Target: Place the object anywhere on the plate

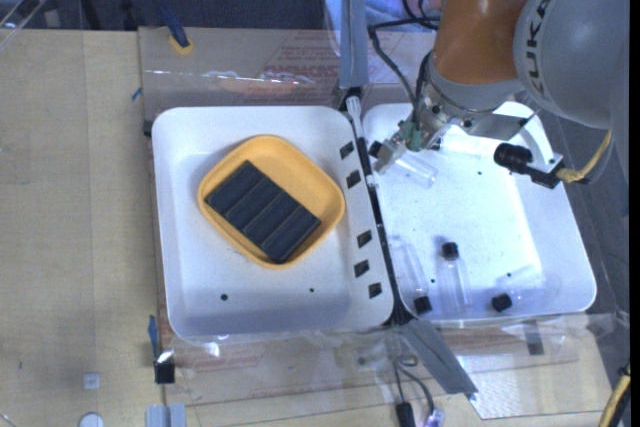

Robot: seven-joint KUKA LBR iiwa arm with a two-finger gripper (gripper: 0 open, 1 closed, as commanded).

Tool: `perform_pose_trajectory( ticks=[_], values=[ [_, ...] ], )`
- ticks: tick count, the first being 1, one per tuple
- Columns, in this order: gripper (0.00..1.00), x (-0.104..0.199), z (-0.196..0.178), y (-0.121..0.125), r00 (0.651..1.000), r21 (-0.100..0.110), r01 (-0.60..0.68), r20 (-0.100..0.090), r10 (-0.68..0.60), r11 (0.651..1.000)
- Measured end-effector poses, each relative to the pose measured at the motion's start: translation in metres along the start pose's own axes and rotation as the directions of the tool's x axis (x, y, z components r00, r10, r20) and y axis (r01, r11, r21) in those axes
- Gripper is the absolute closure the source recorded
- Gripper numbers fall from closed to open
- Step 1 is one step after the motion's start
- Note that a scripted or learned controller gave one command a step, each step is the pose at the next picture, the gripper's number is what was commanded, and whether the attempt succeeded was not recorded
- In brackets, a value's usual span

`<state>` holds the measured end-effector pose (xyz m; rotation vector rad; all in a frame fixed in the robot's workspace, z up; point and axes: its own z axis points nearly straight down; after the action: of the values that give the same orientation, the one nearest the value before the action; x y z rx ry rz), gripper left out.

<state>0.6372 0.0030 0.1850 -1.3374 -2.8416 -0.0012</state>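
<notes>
Camera view from above had the dark ridged slab (pixel 264 208) already lying flat on the yellow plate (pixel 222 177) in the left bin (pixel 180 295) — if that was the object meant, the placing looked done to me. From where I stood the gripper (pixel 408 141) hung over the right bin (pixel 560 255), near its upper left corner and well apart from the plate — nothing showed between its tips, though whether they stood apart or together I couldn't tell. Small clear vials with dark caps (pixel 452 267) lay scattered low in that bin; what remained seemed only the arm's retreat
</notes>
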Motion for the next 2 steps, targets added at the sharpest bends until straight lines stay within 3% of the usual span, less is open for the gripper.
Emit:
perform_pose_trajectory(
  ticks=[1, 2],
  values=[
    [1.0, 0.021, 0.0, 0.0097, 0.995, 0.0, 0.101, 0.0, -0.101, 0.995],
    [0.0, 0.0206, 0.0, 0.0094, 0.995, 0.0, 0.101, 0.0, -0.101, 0.995]
  ],
)
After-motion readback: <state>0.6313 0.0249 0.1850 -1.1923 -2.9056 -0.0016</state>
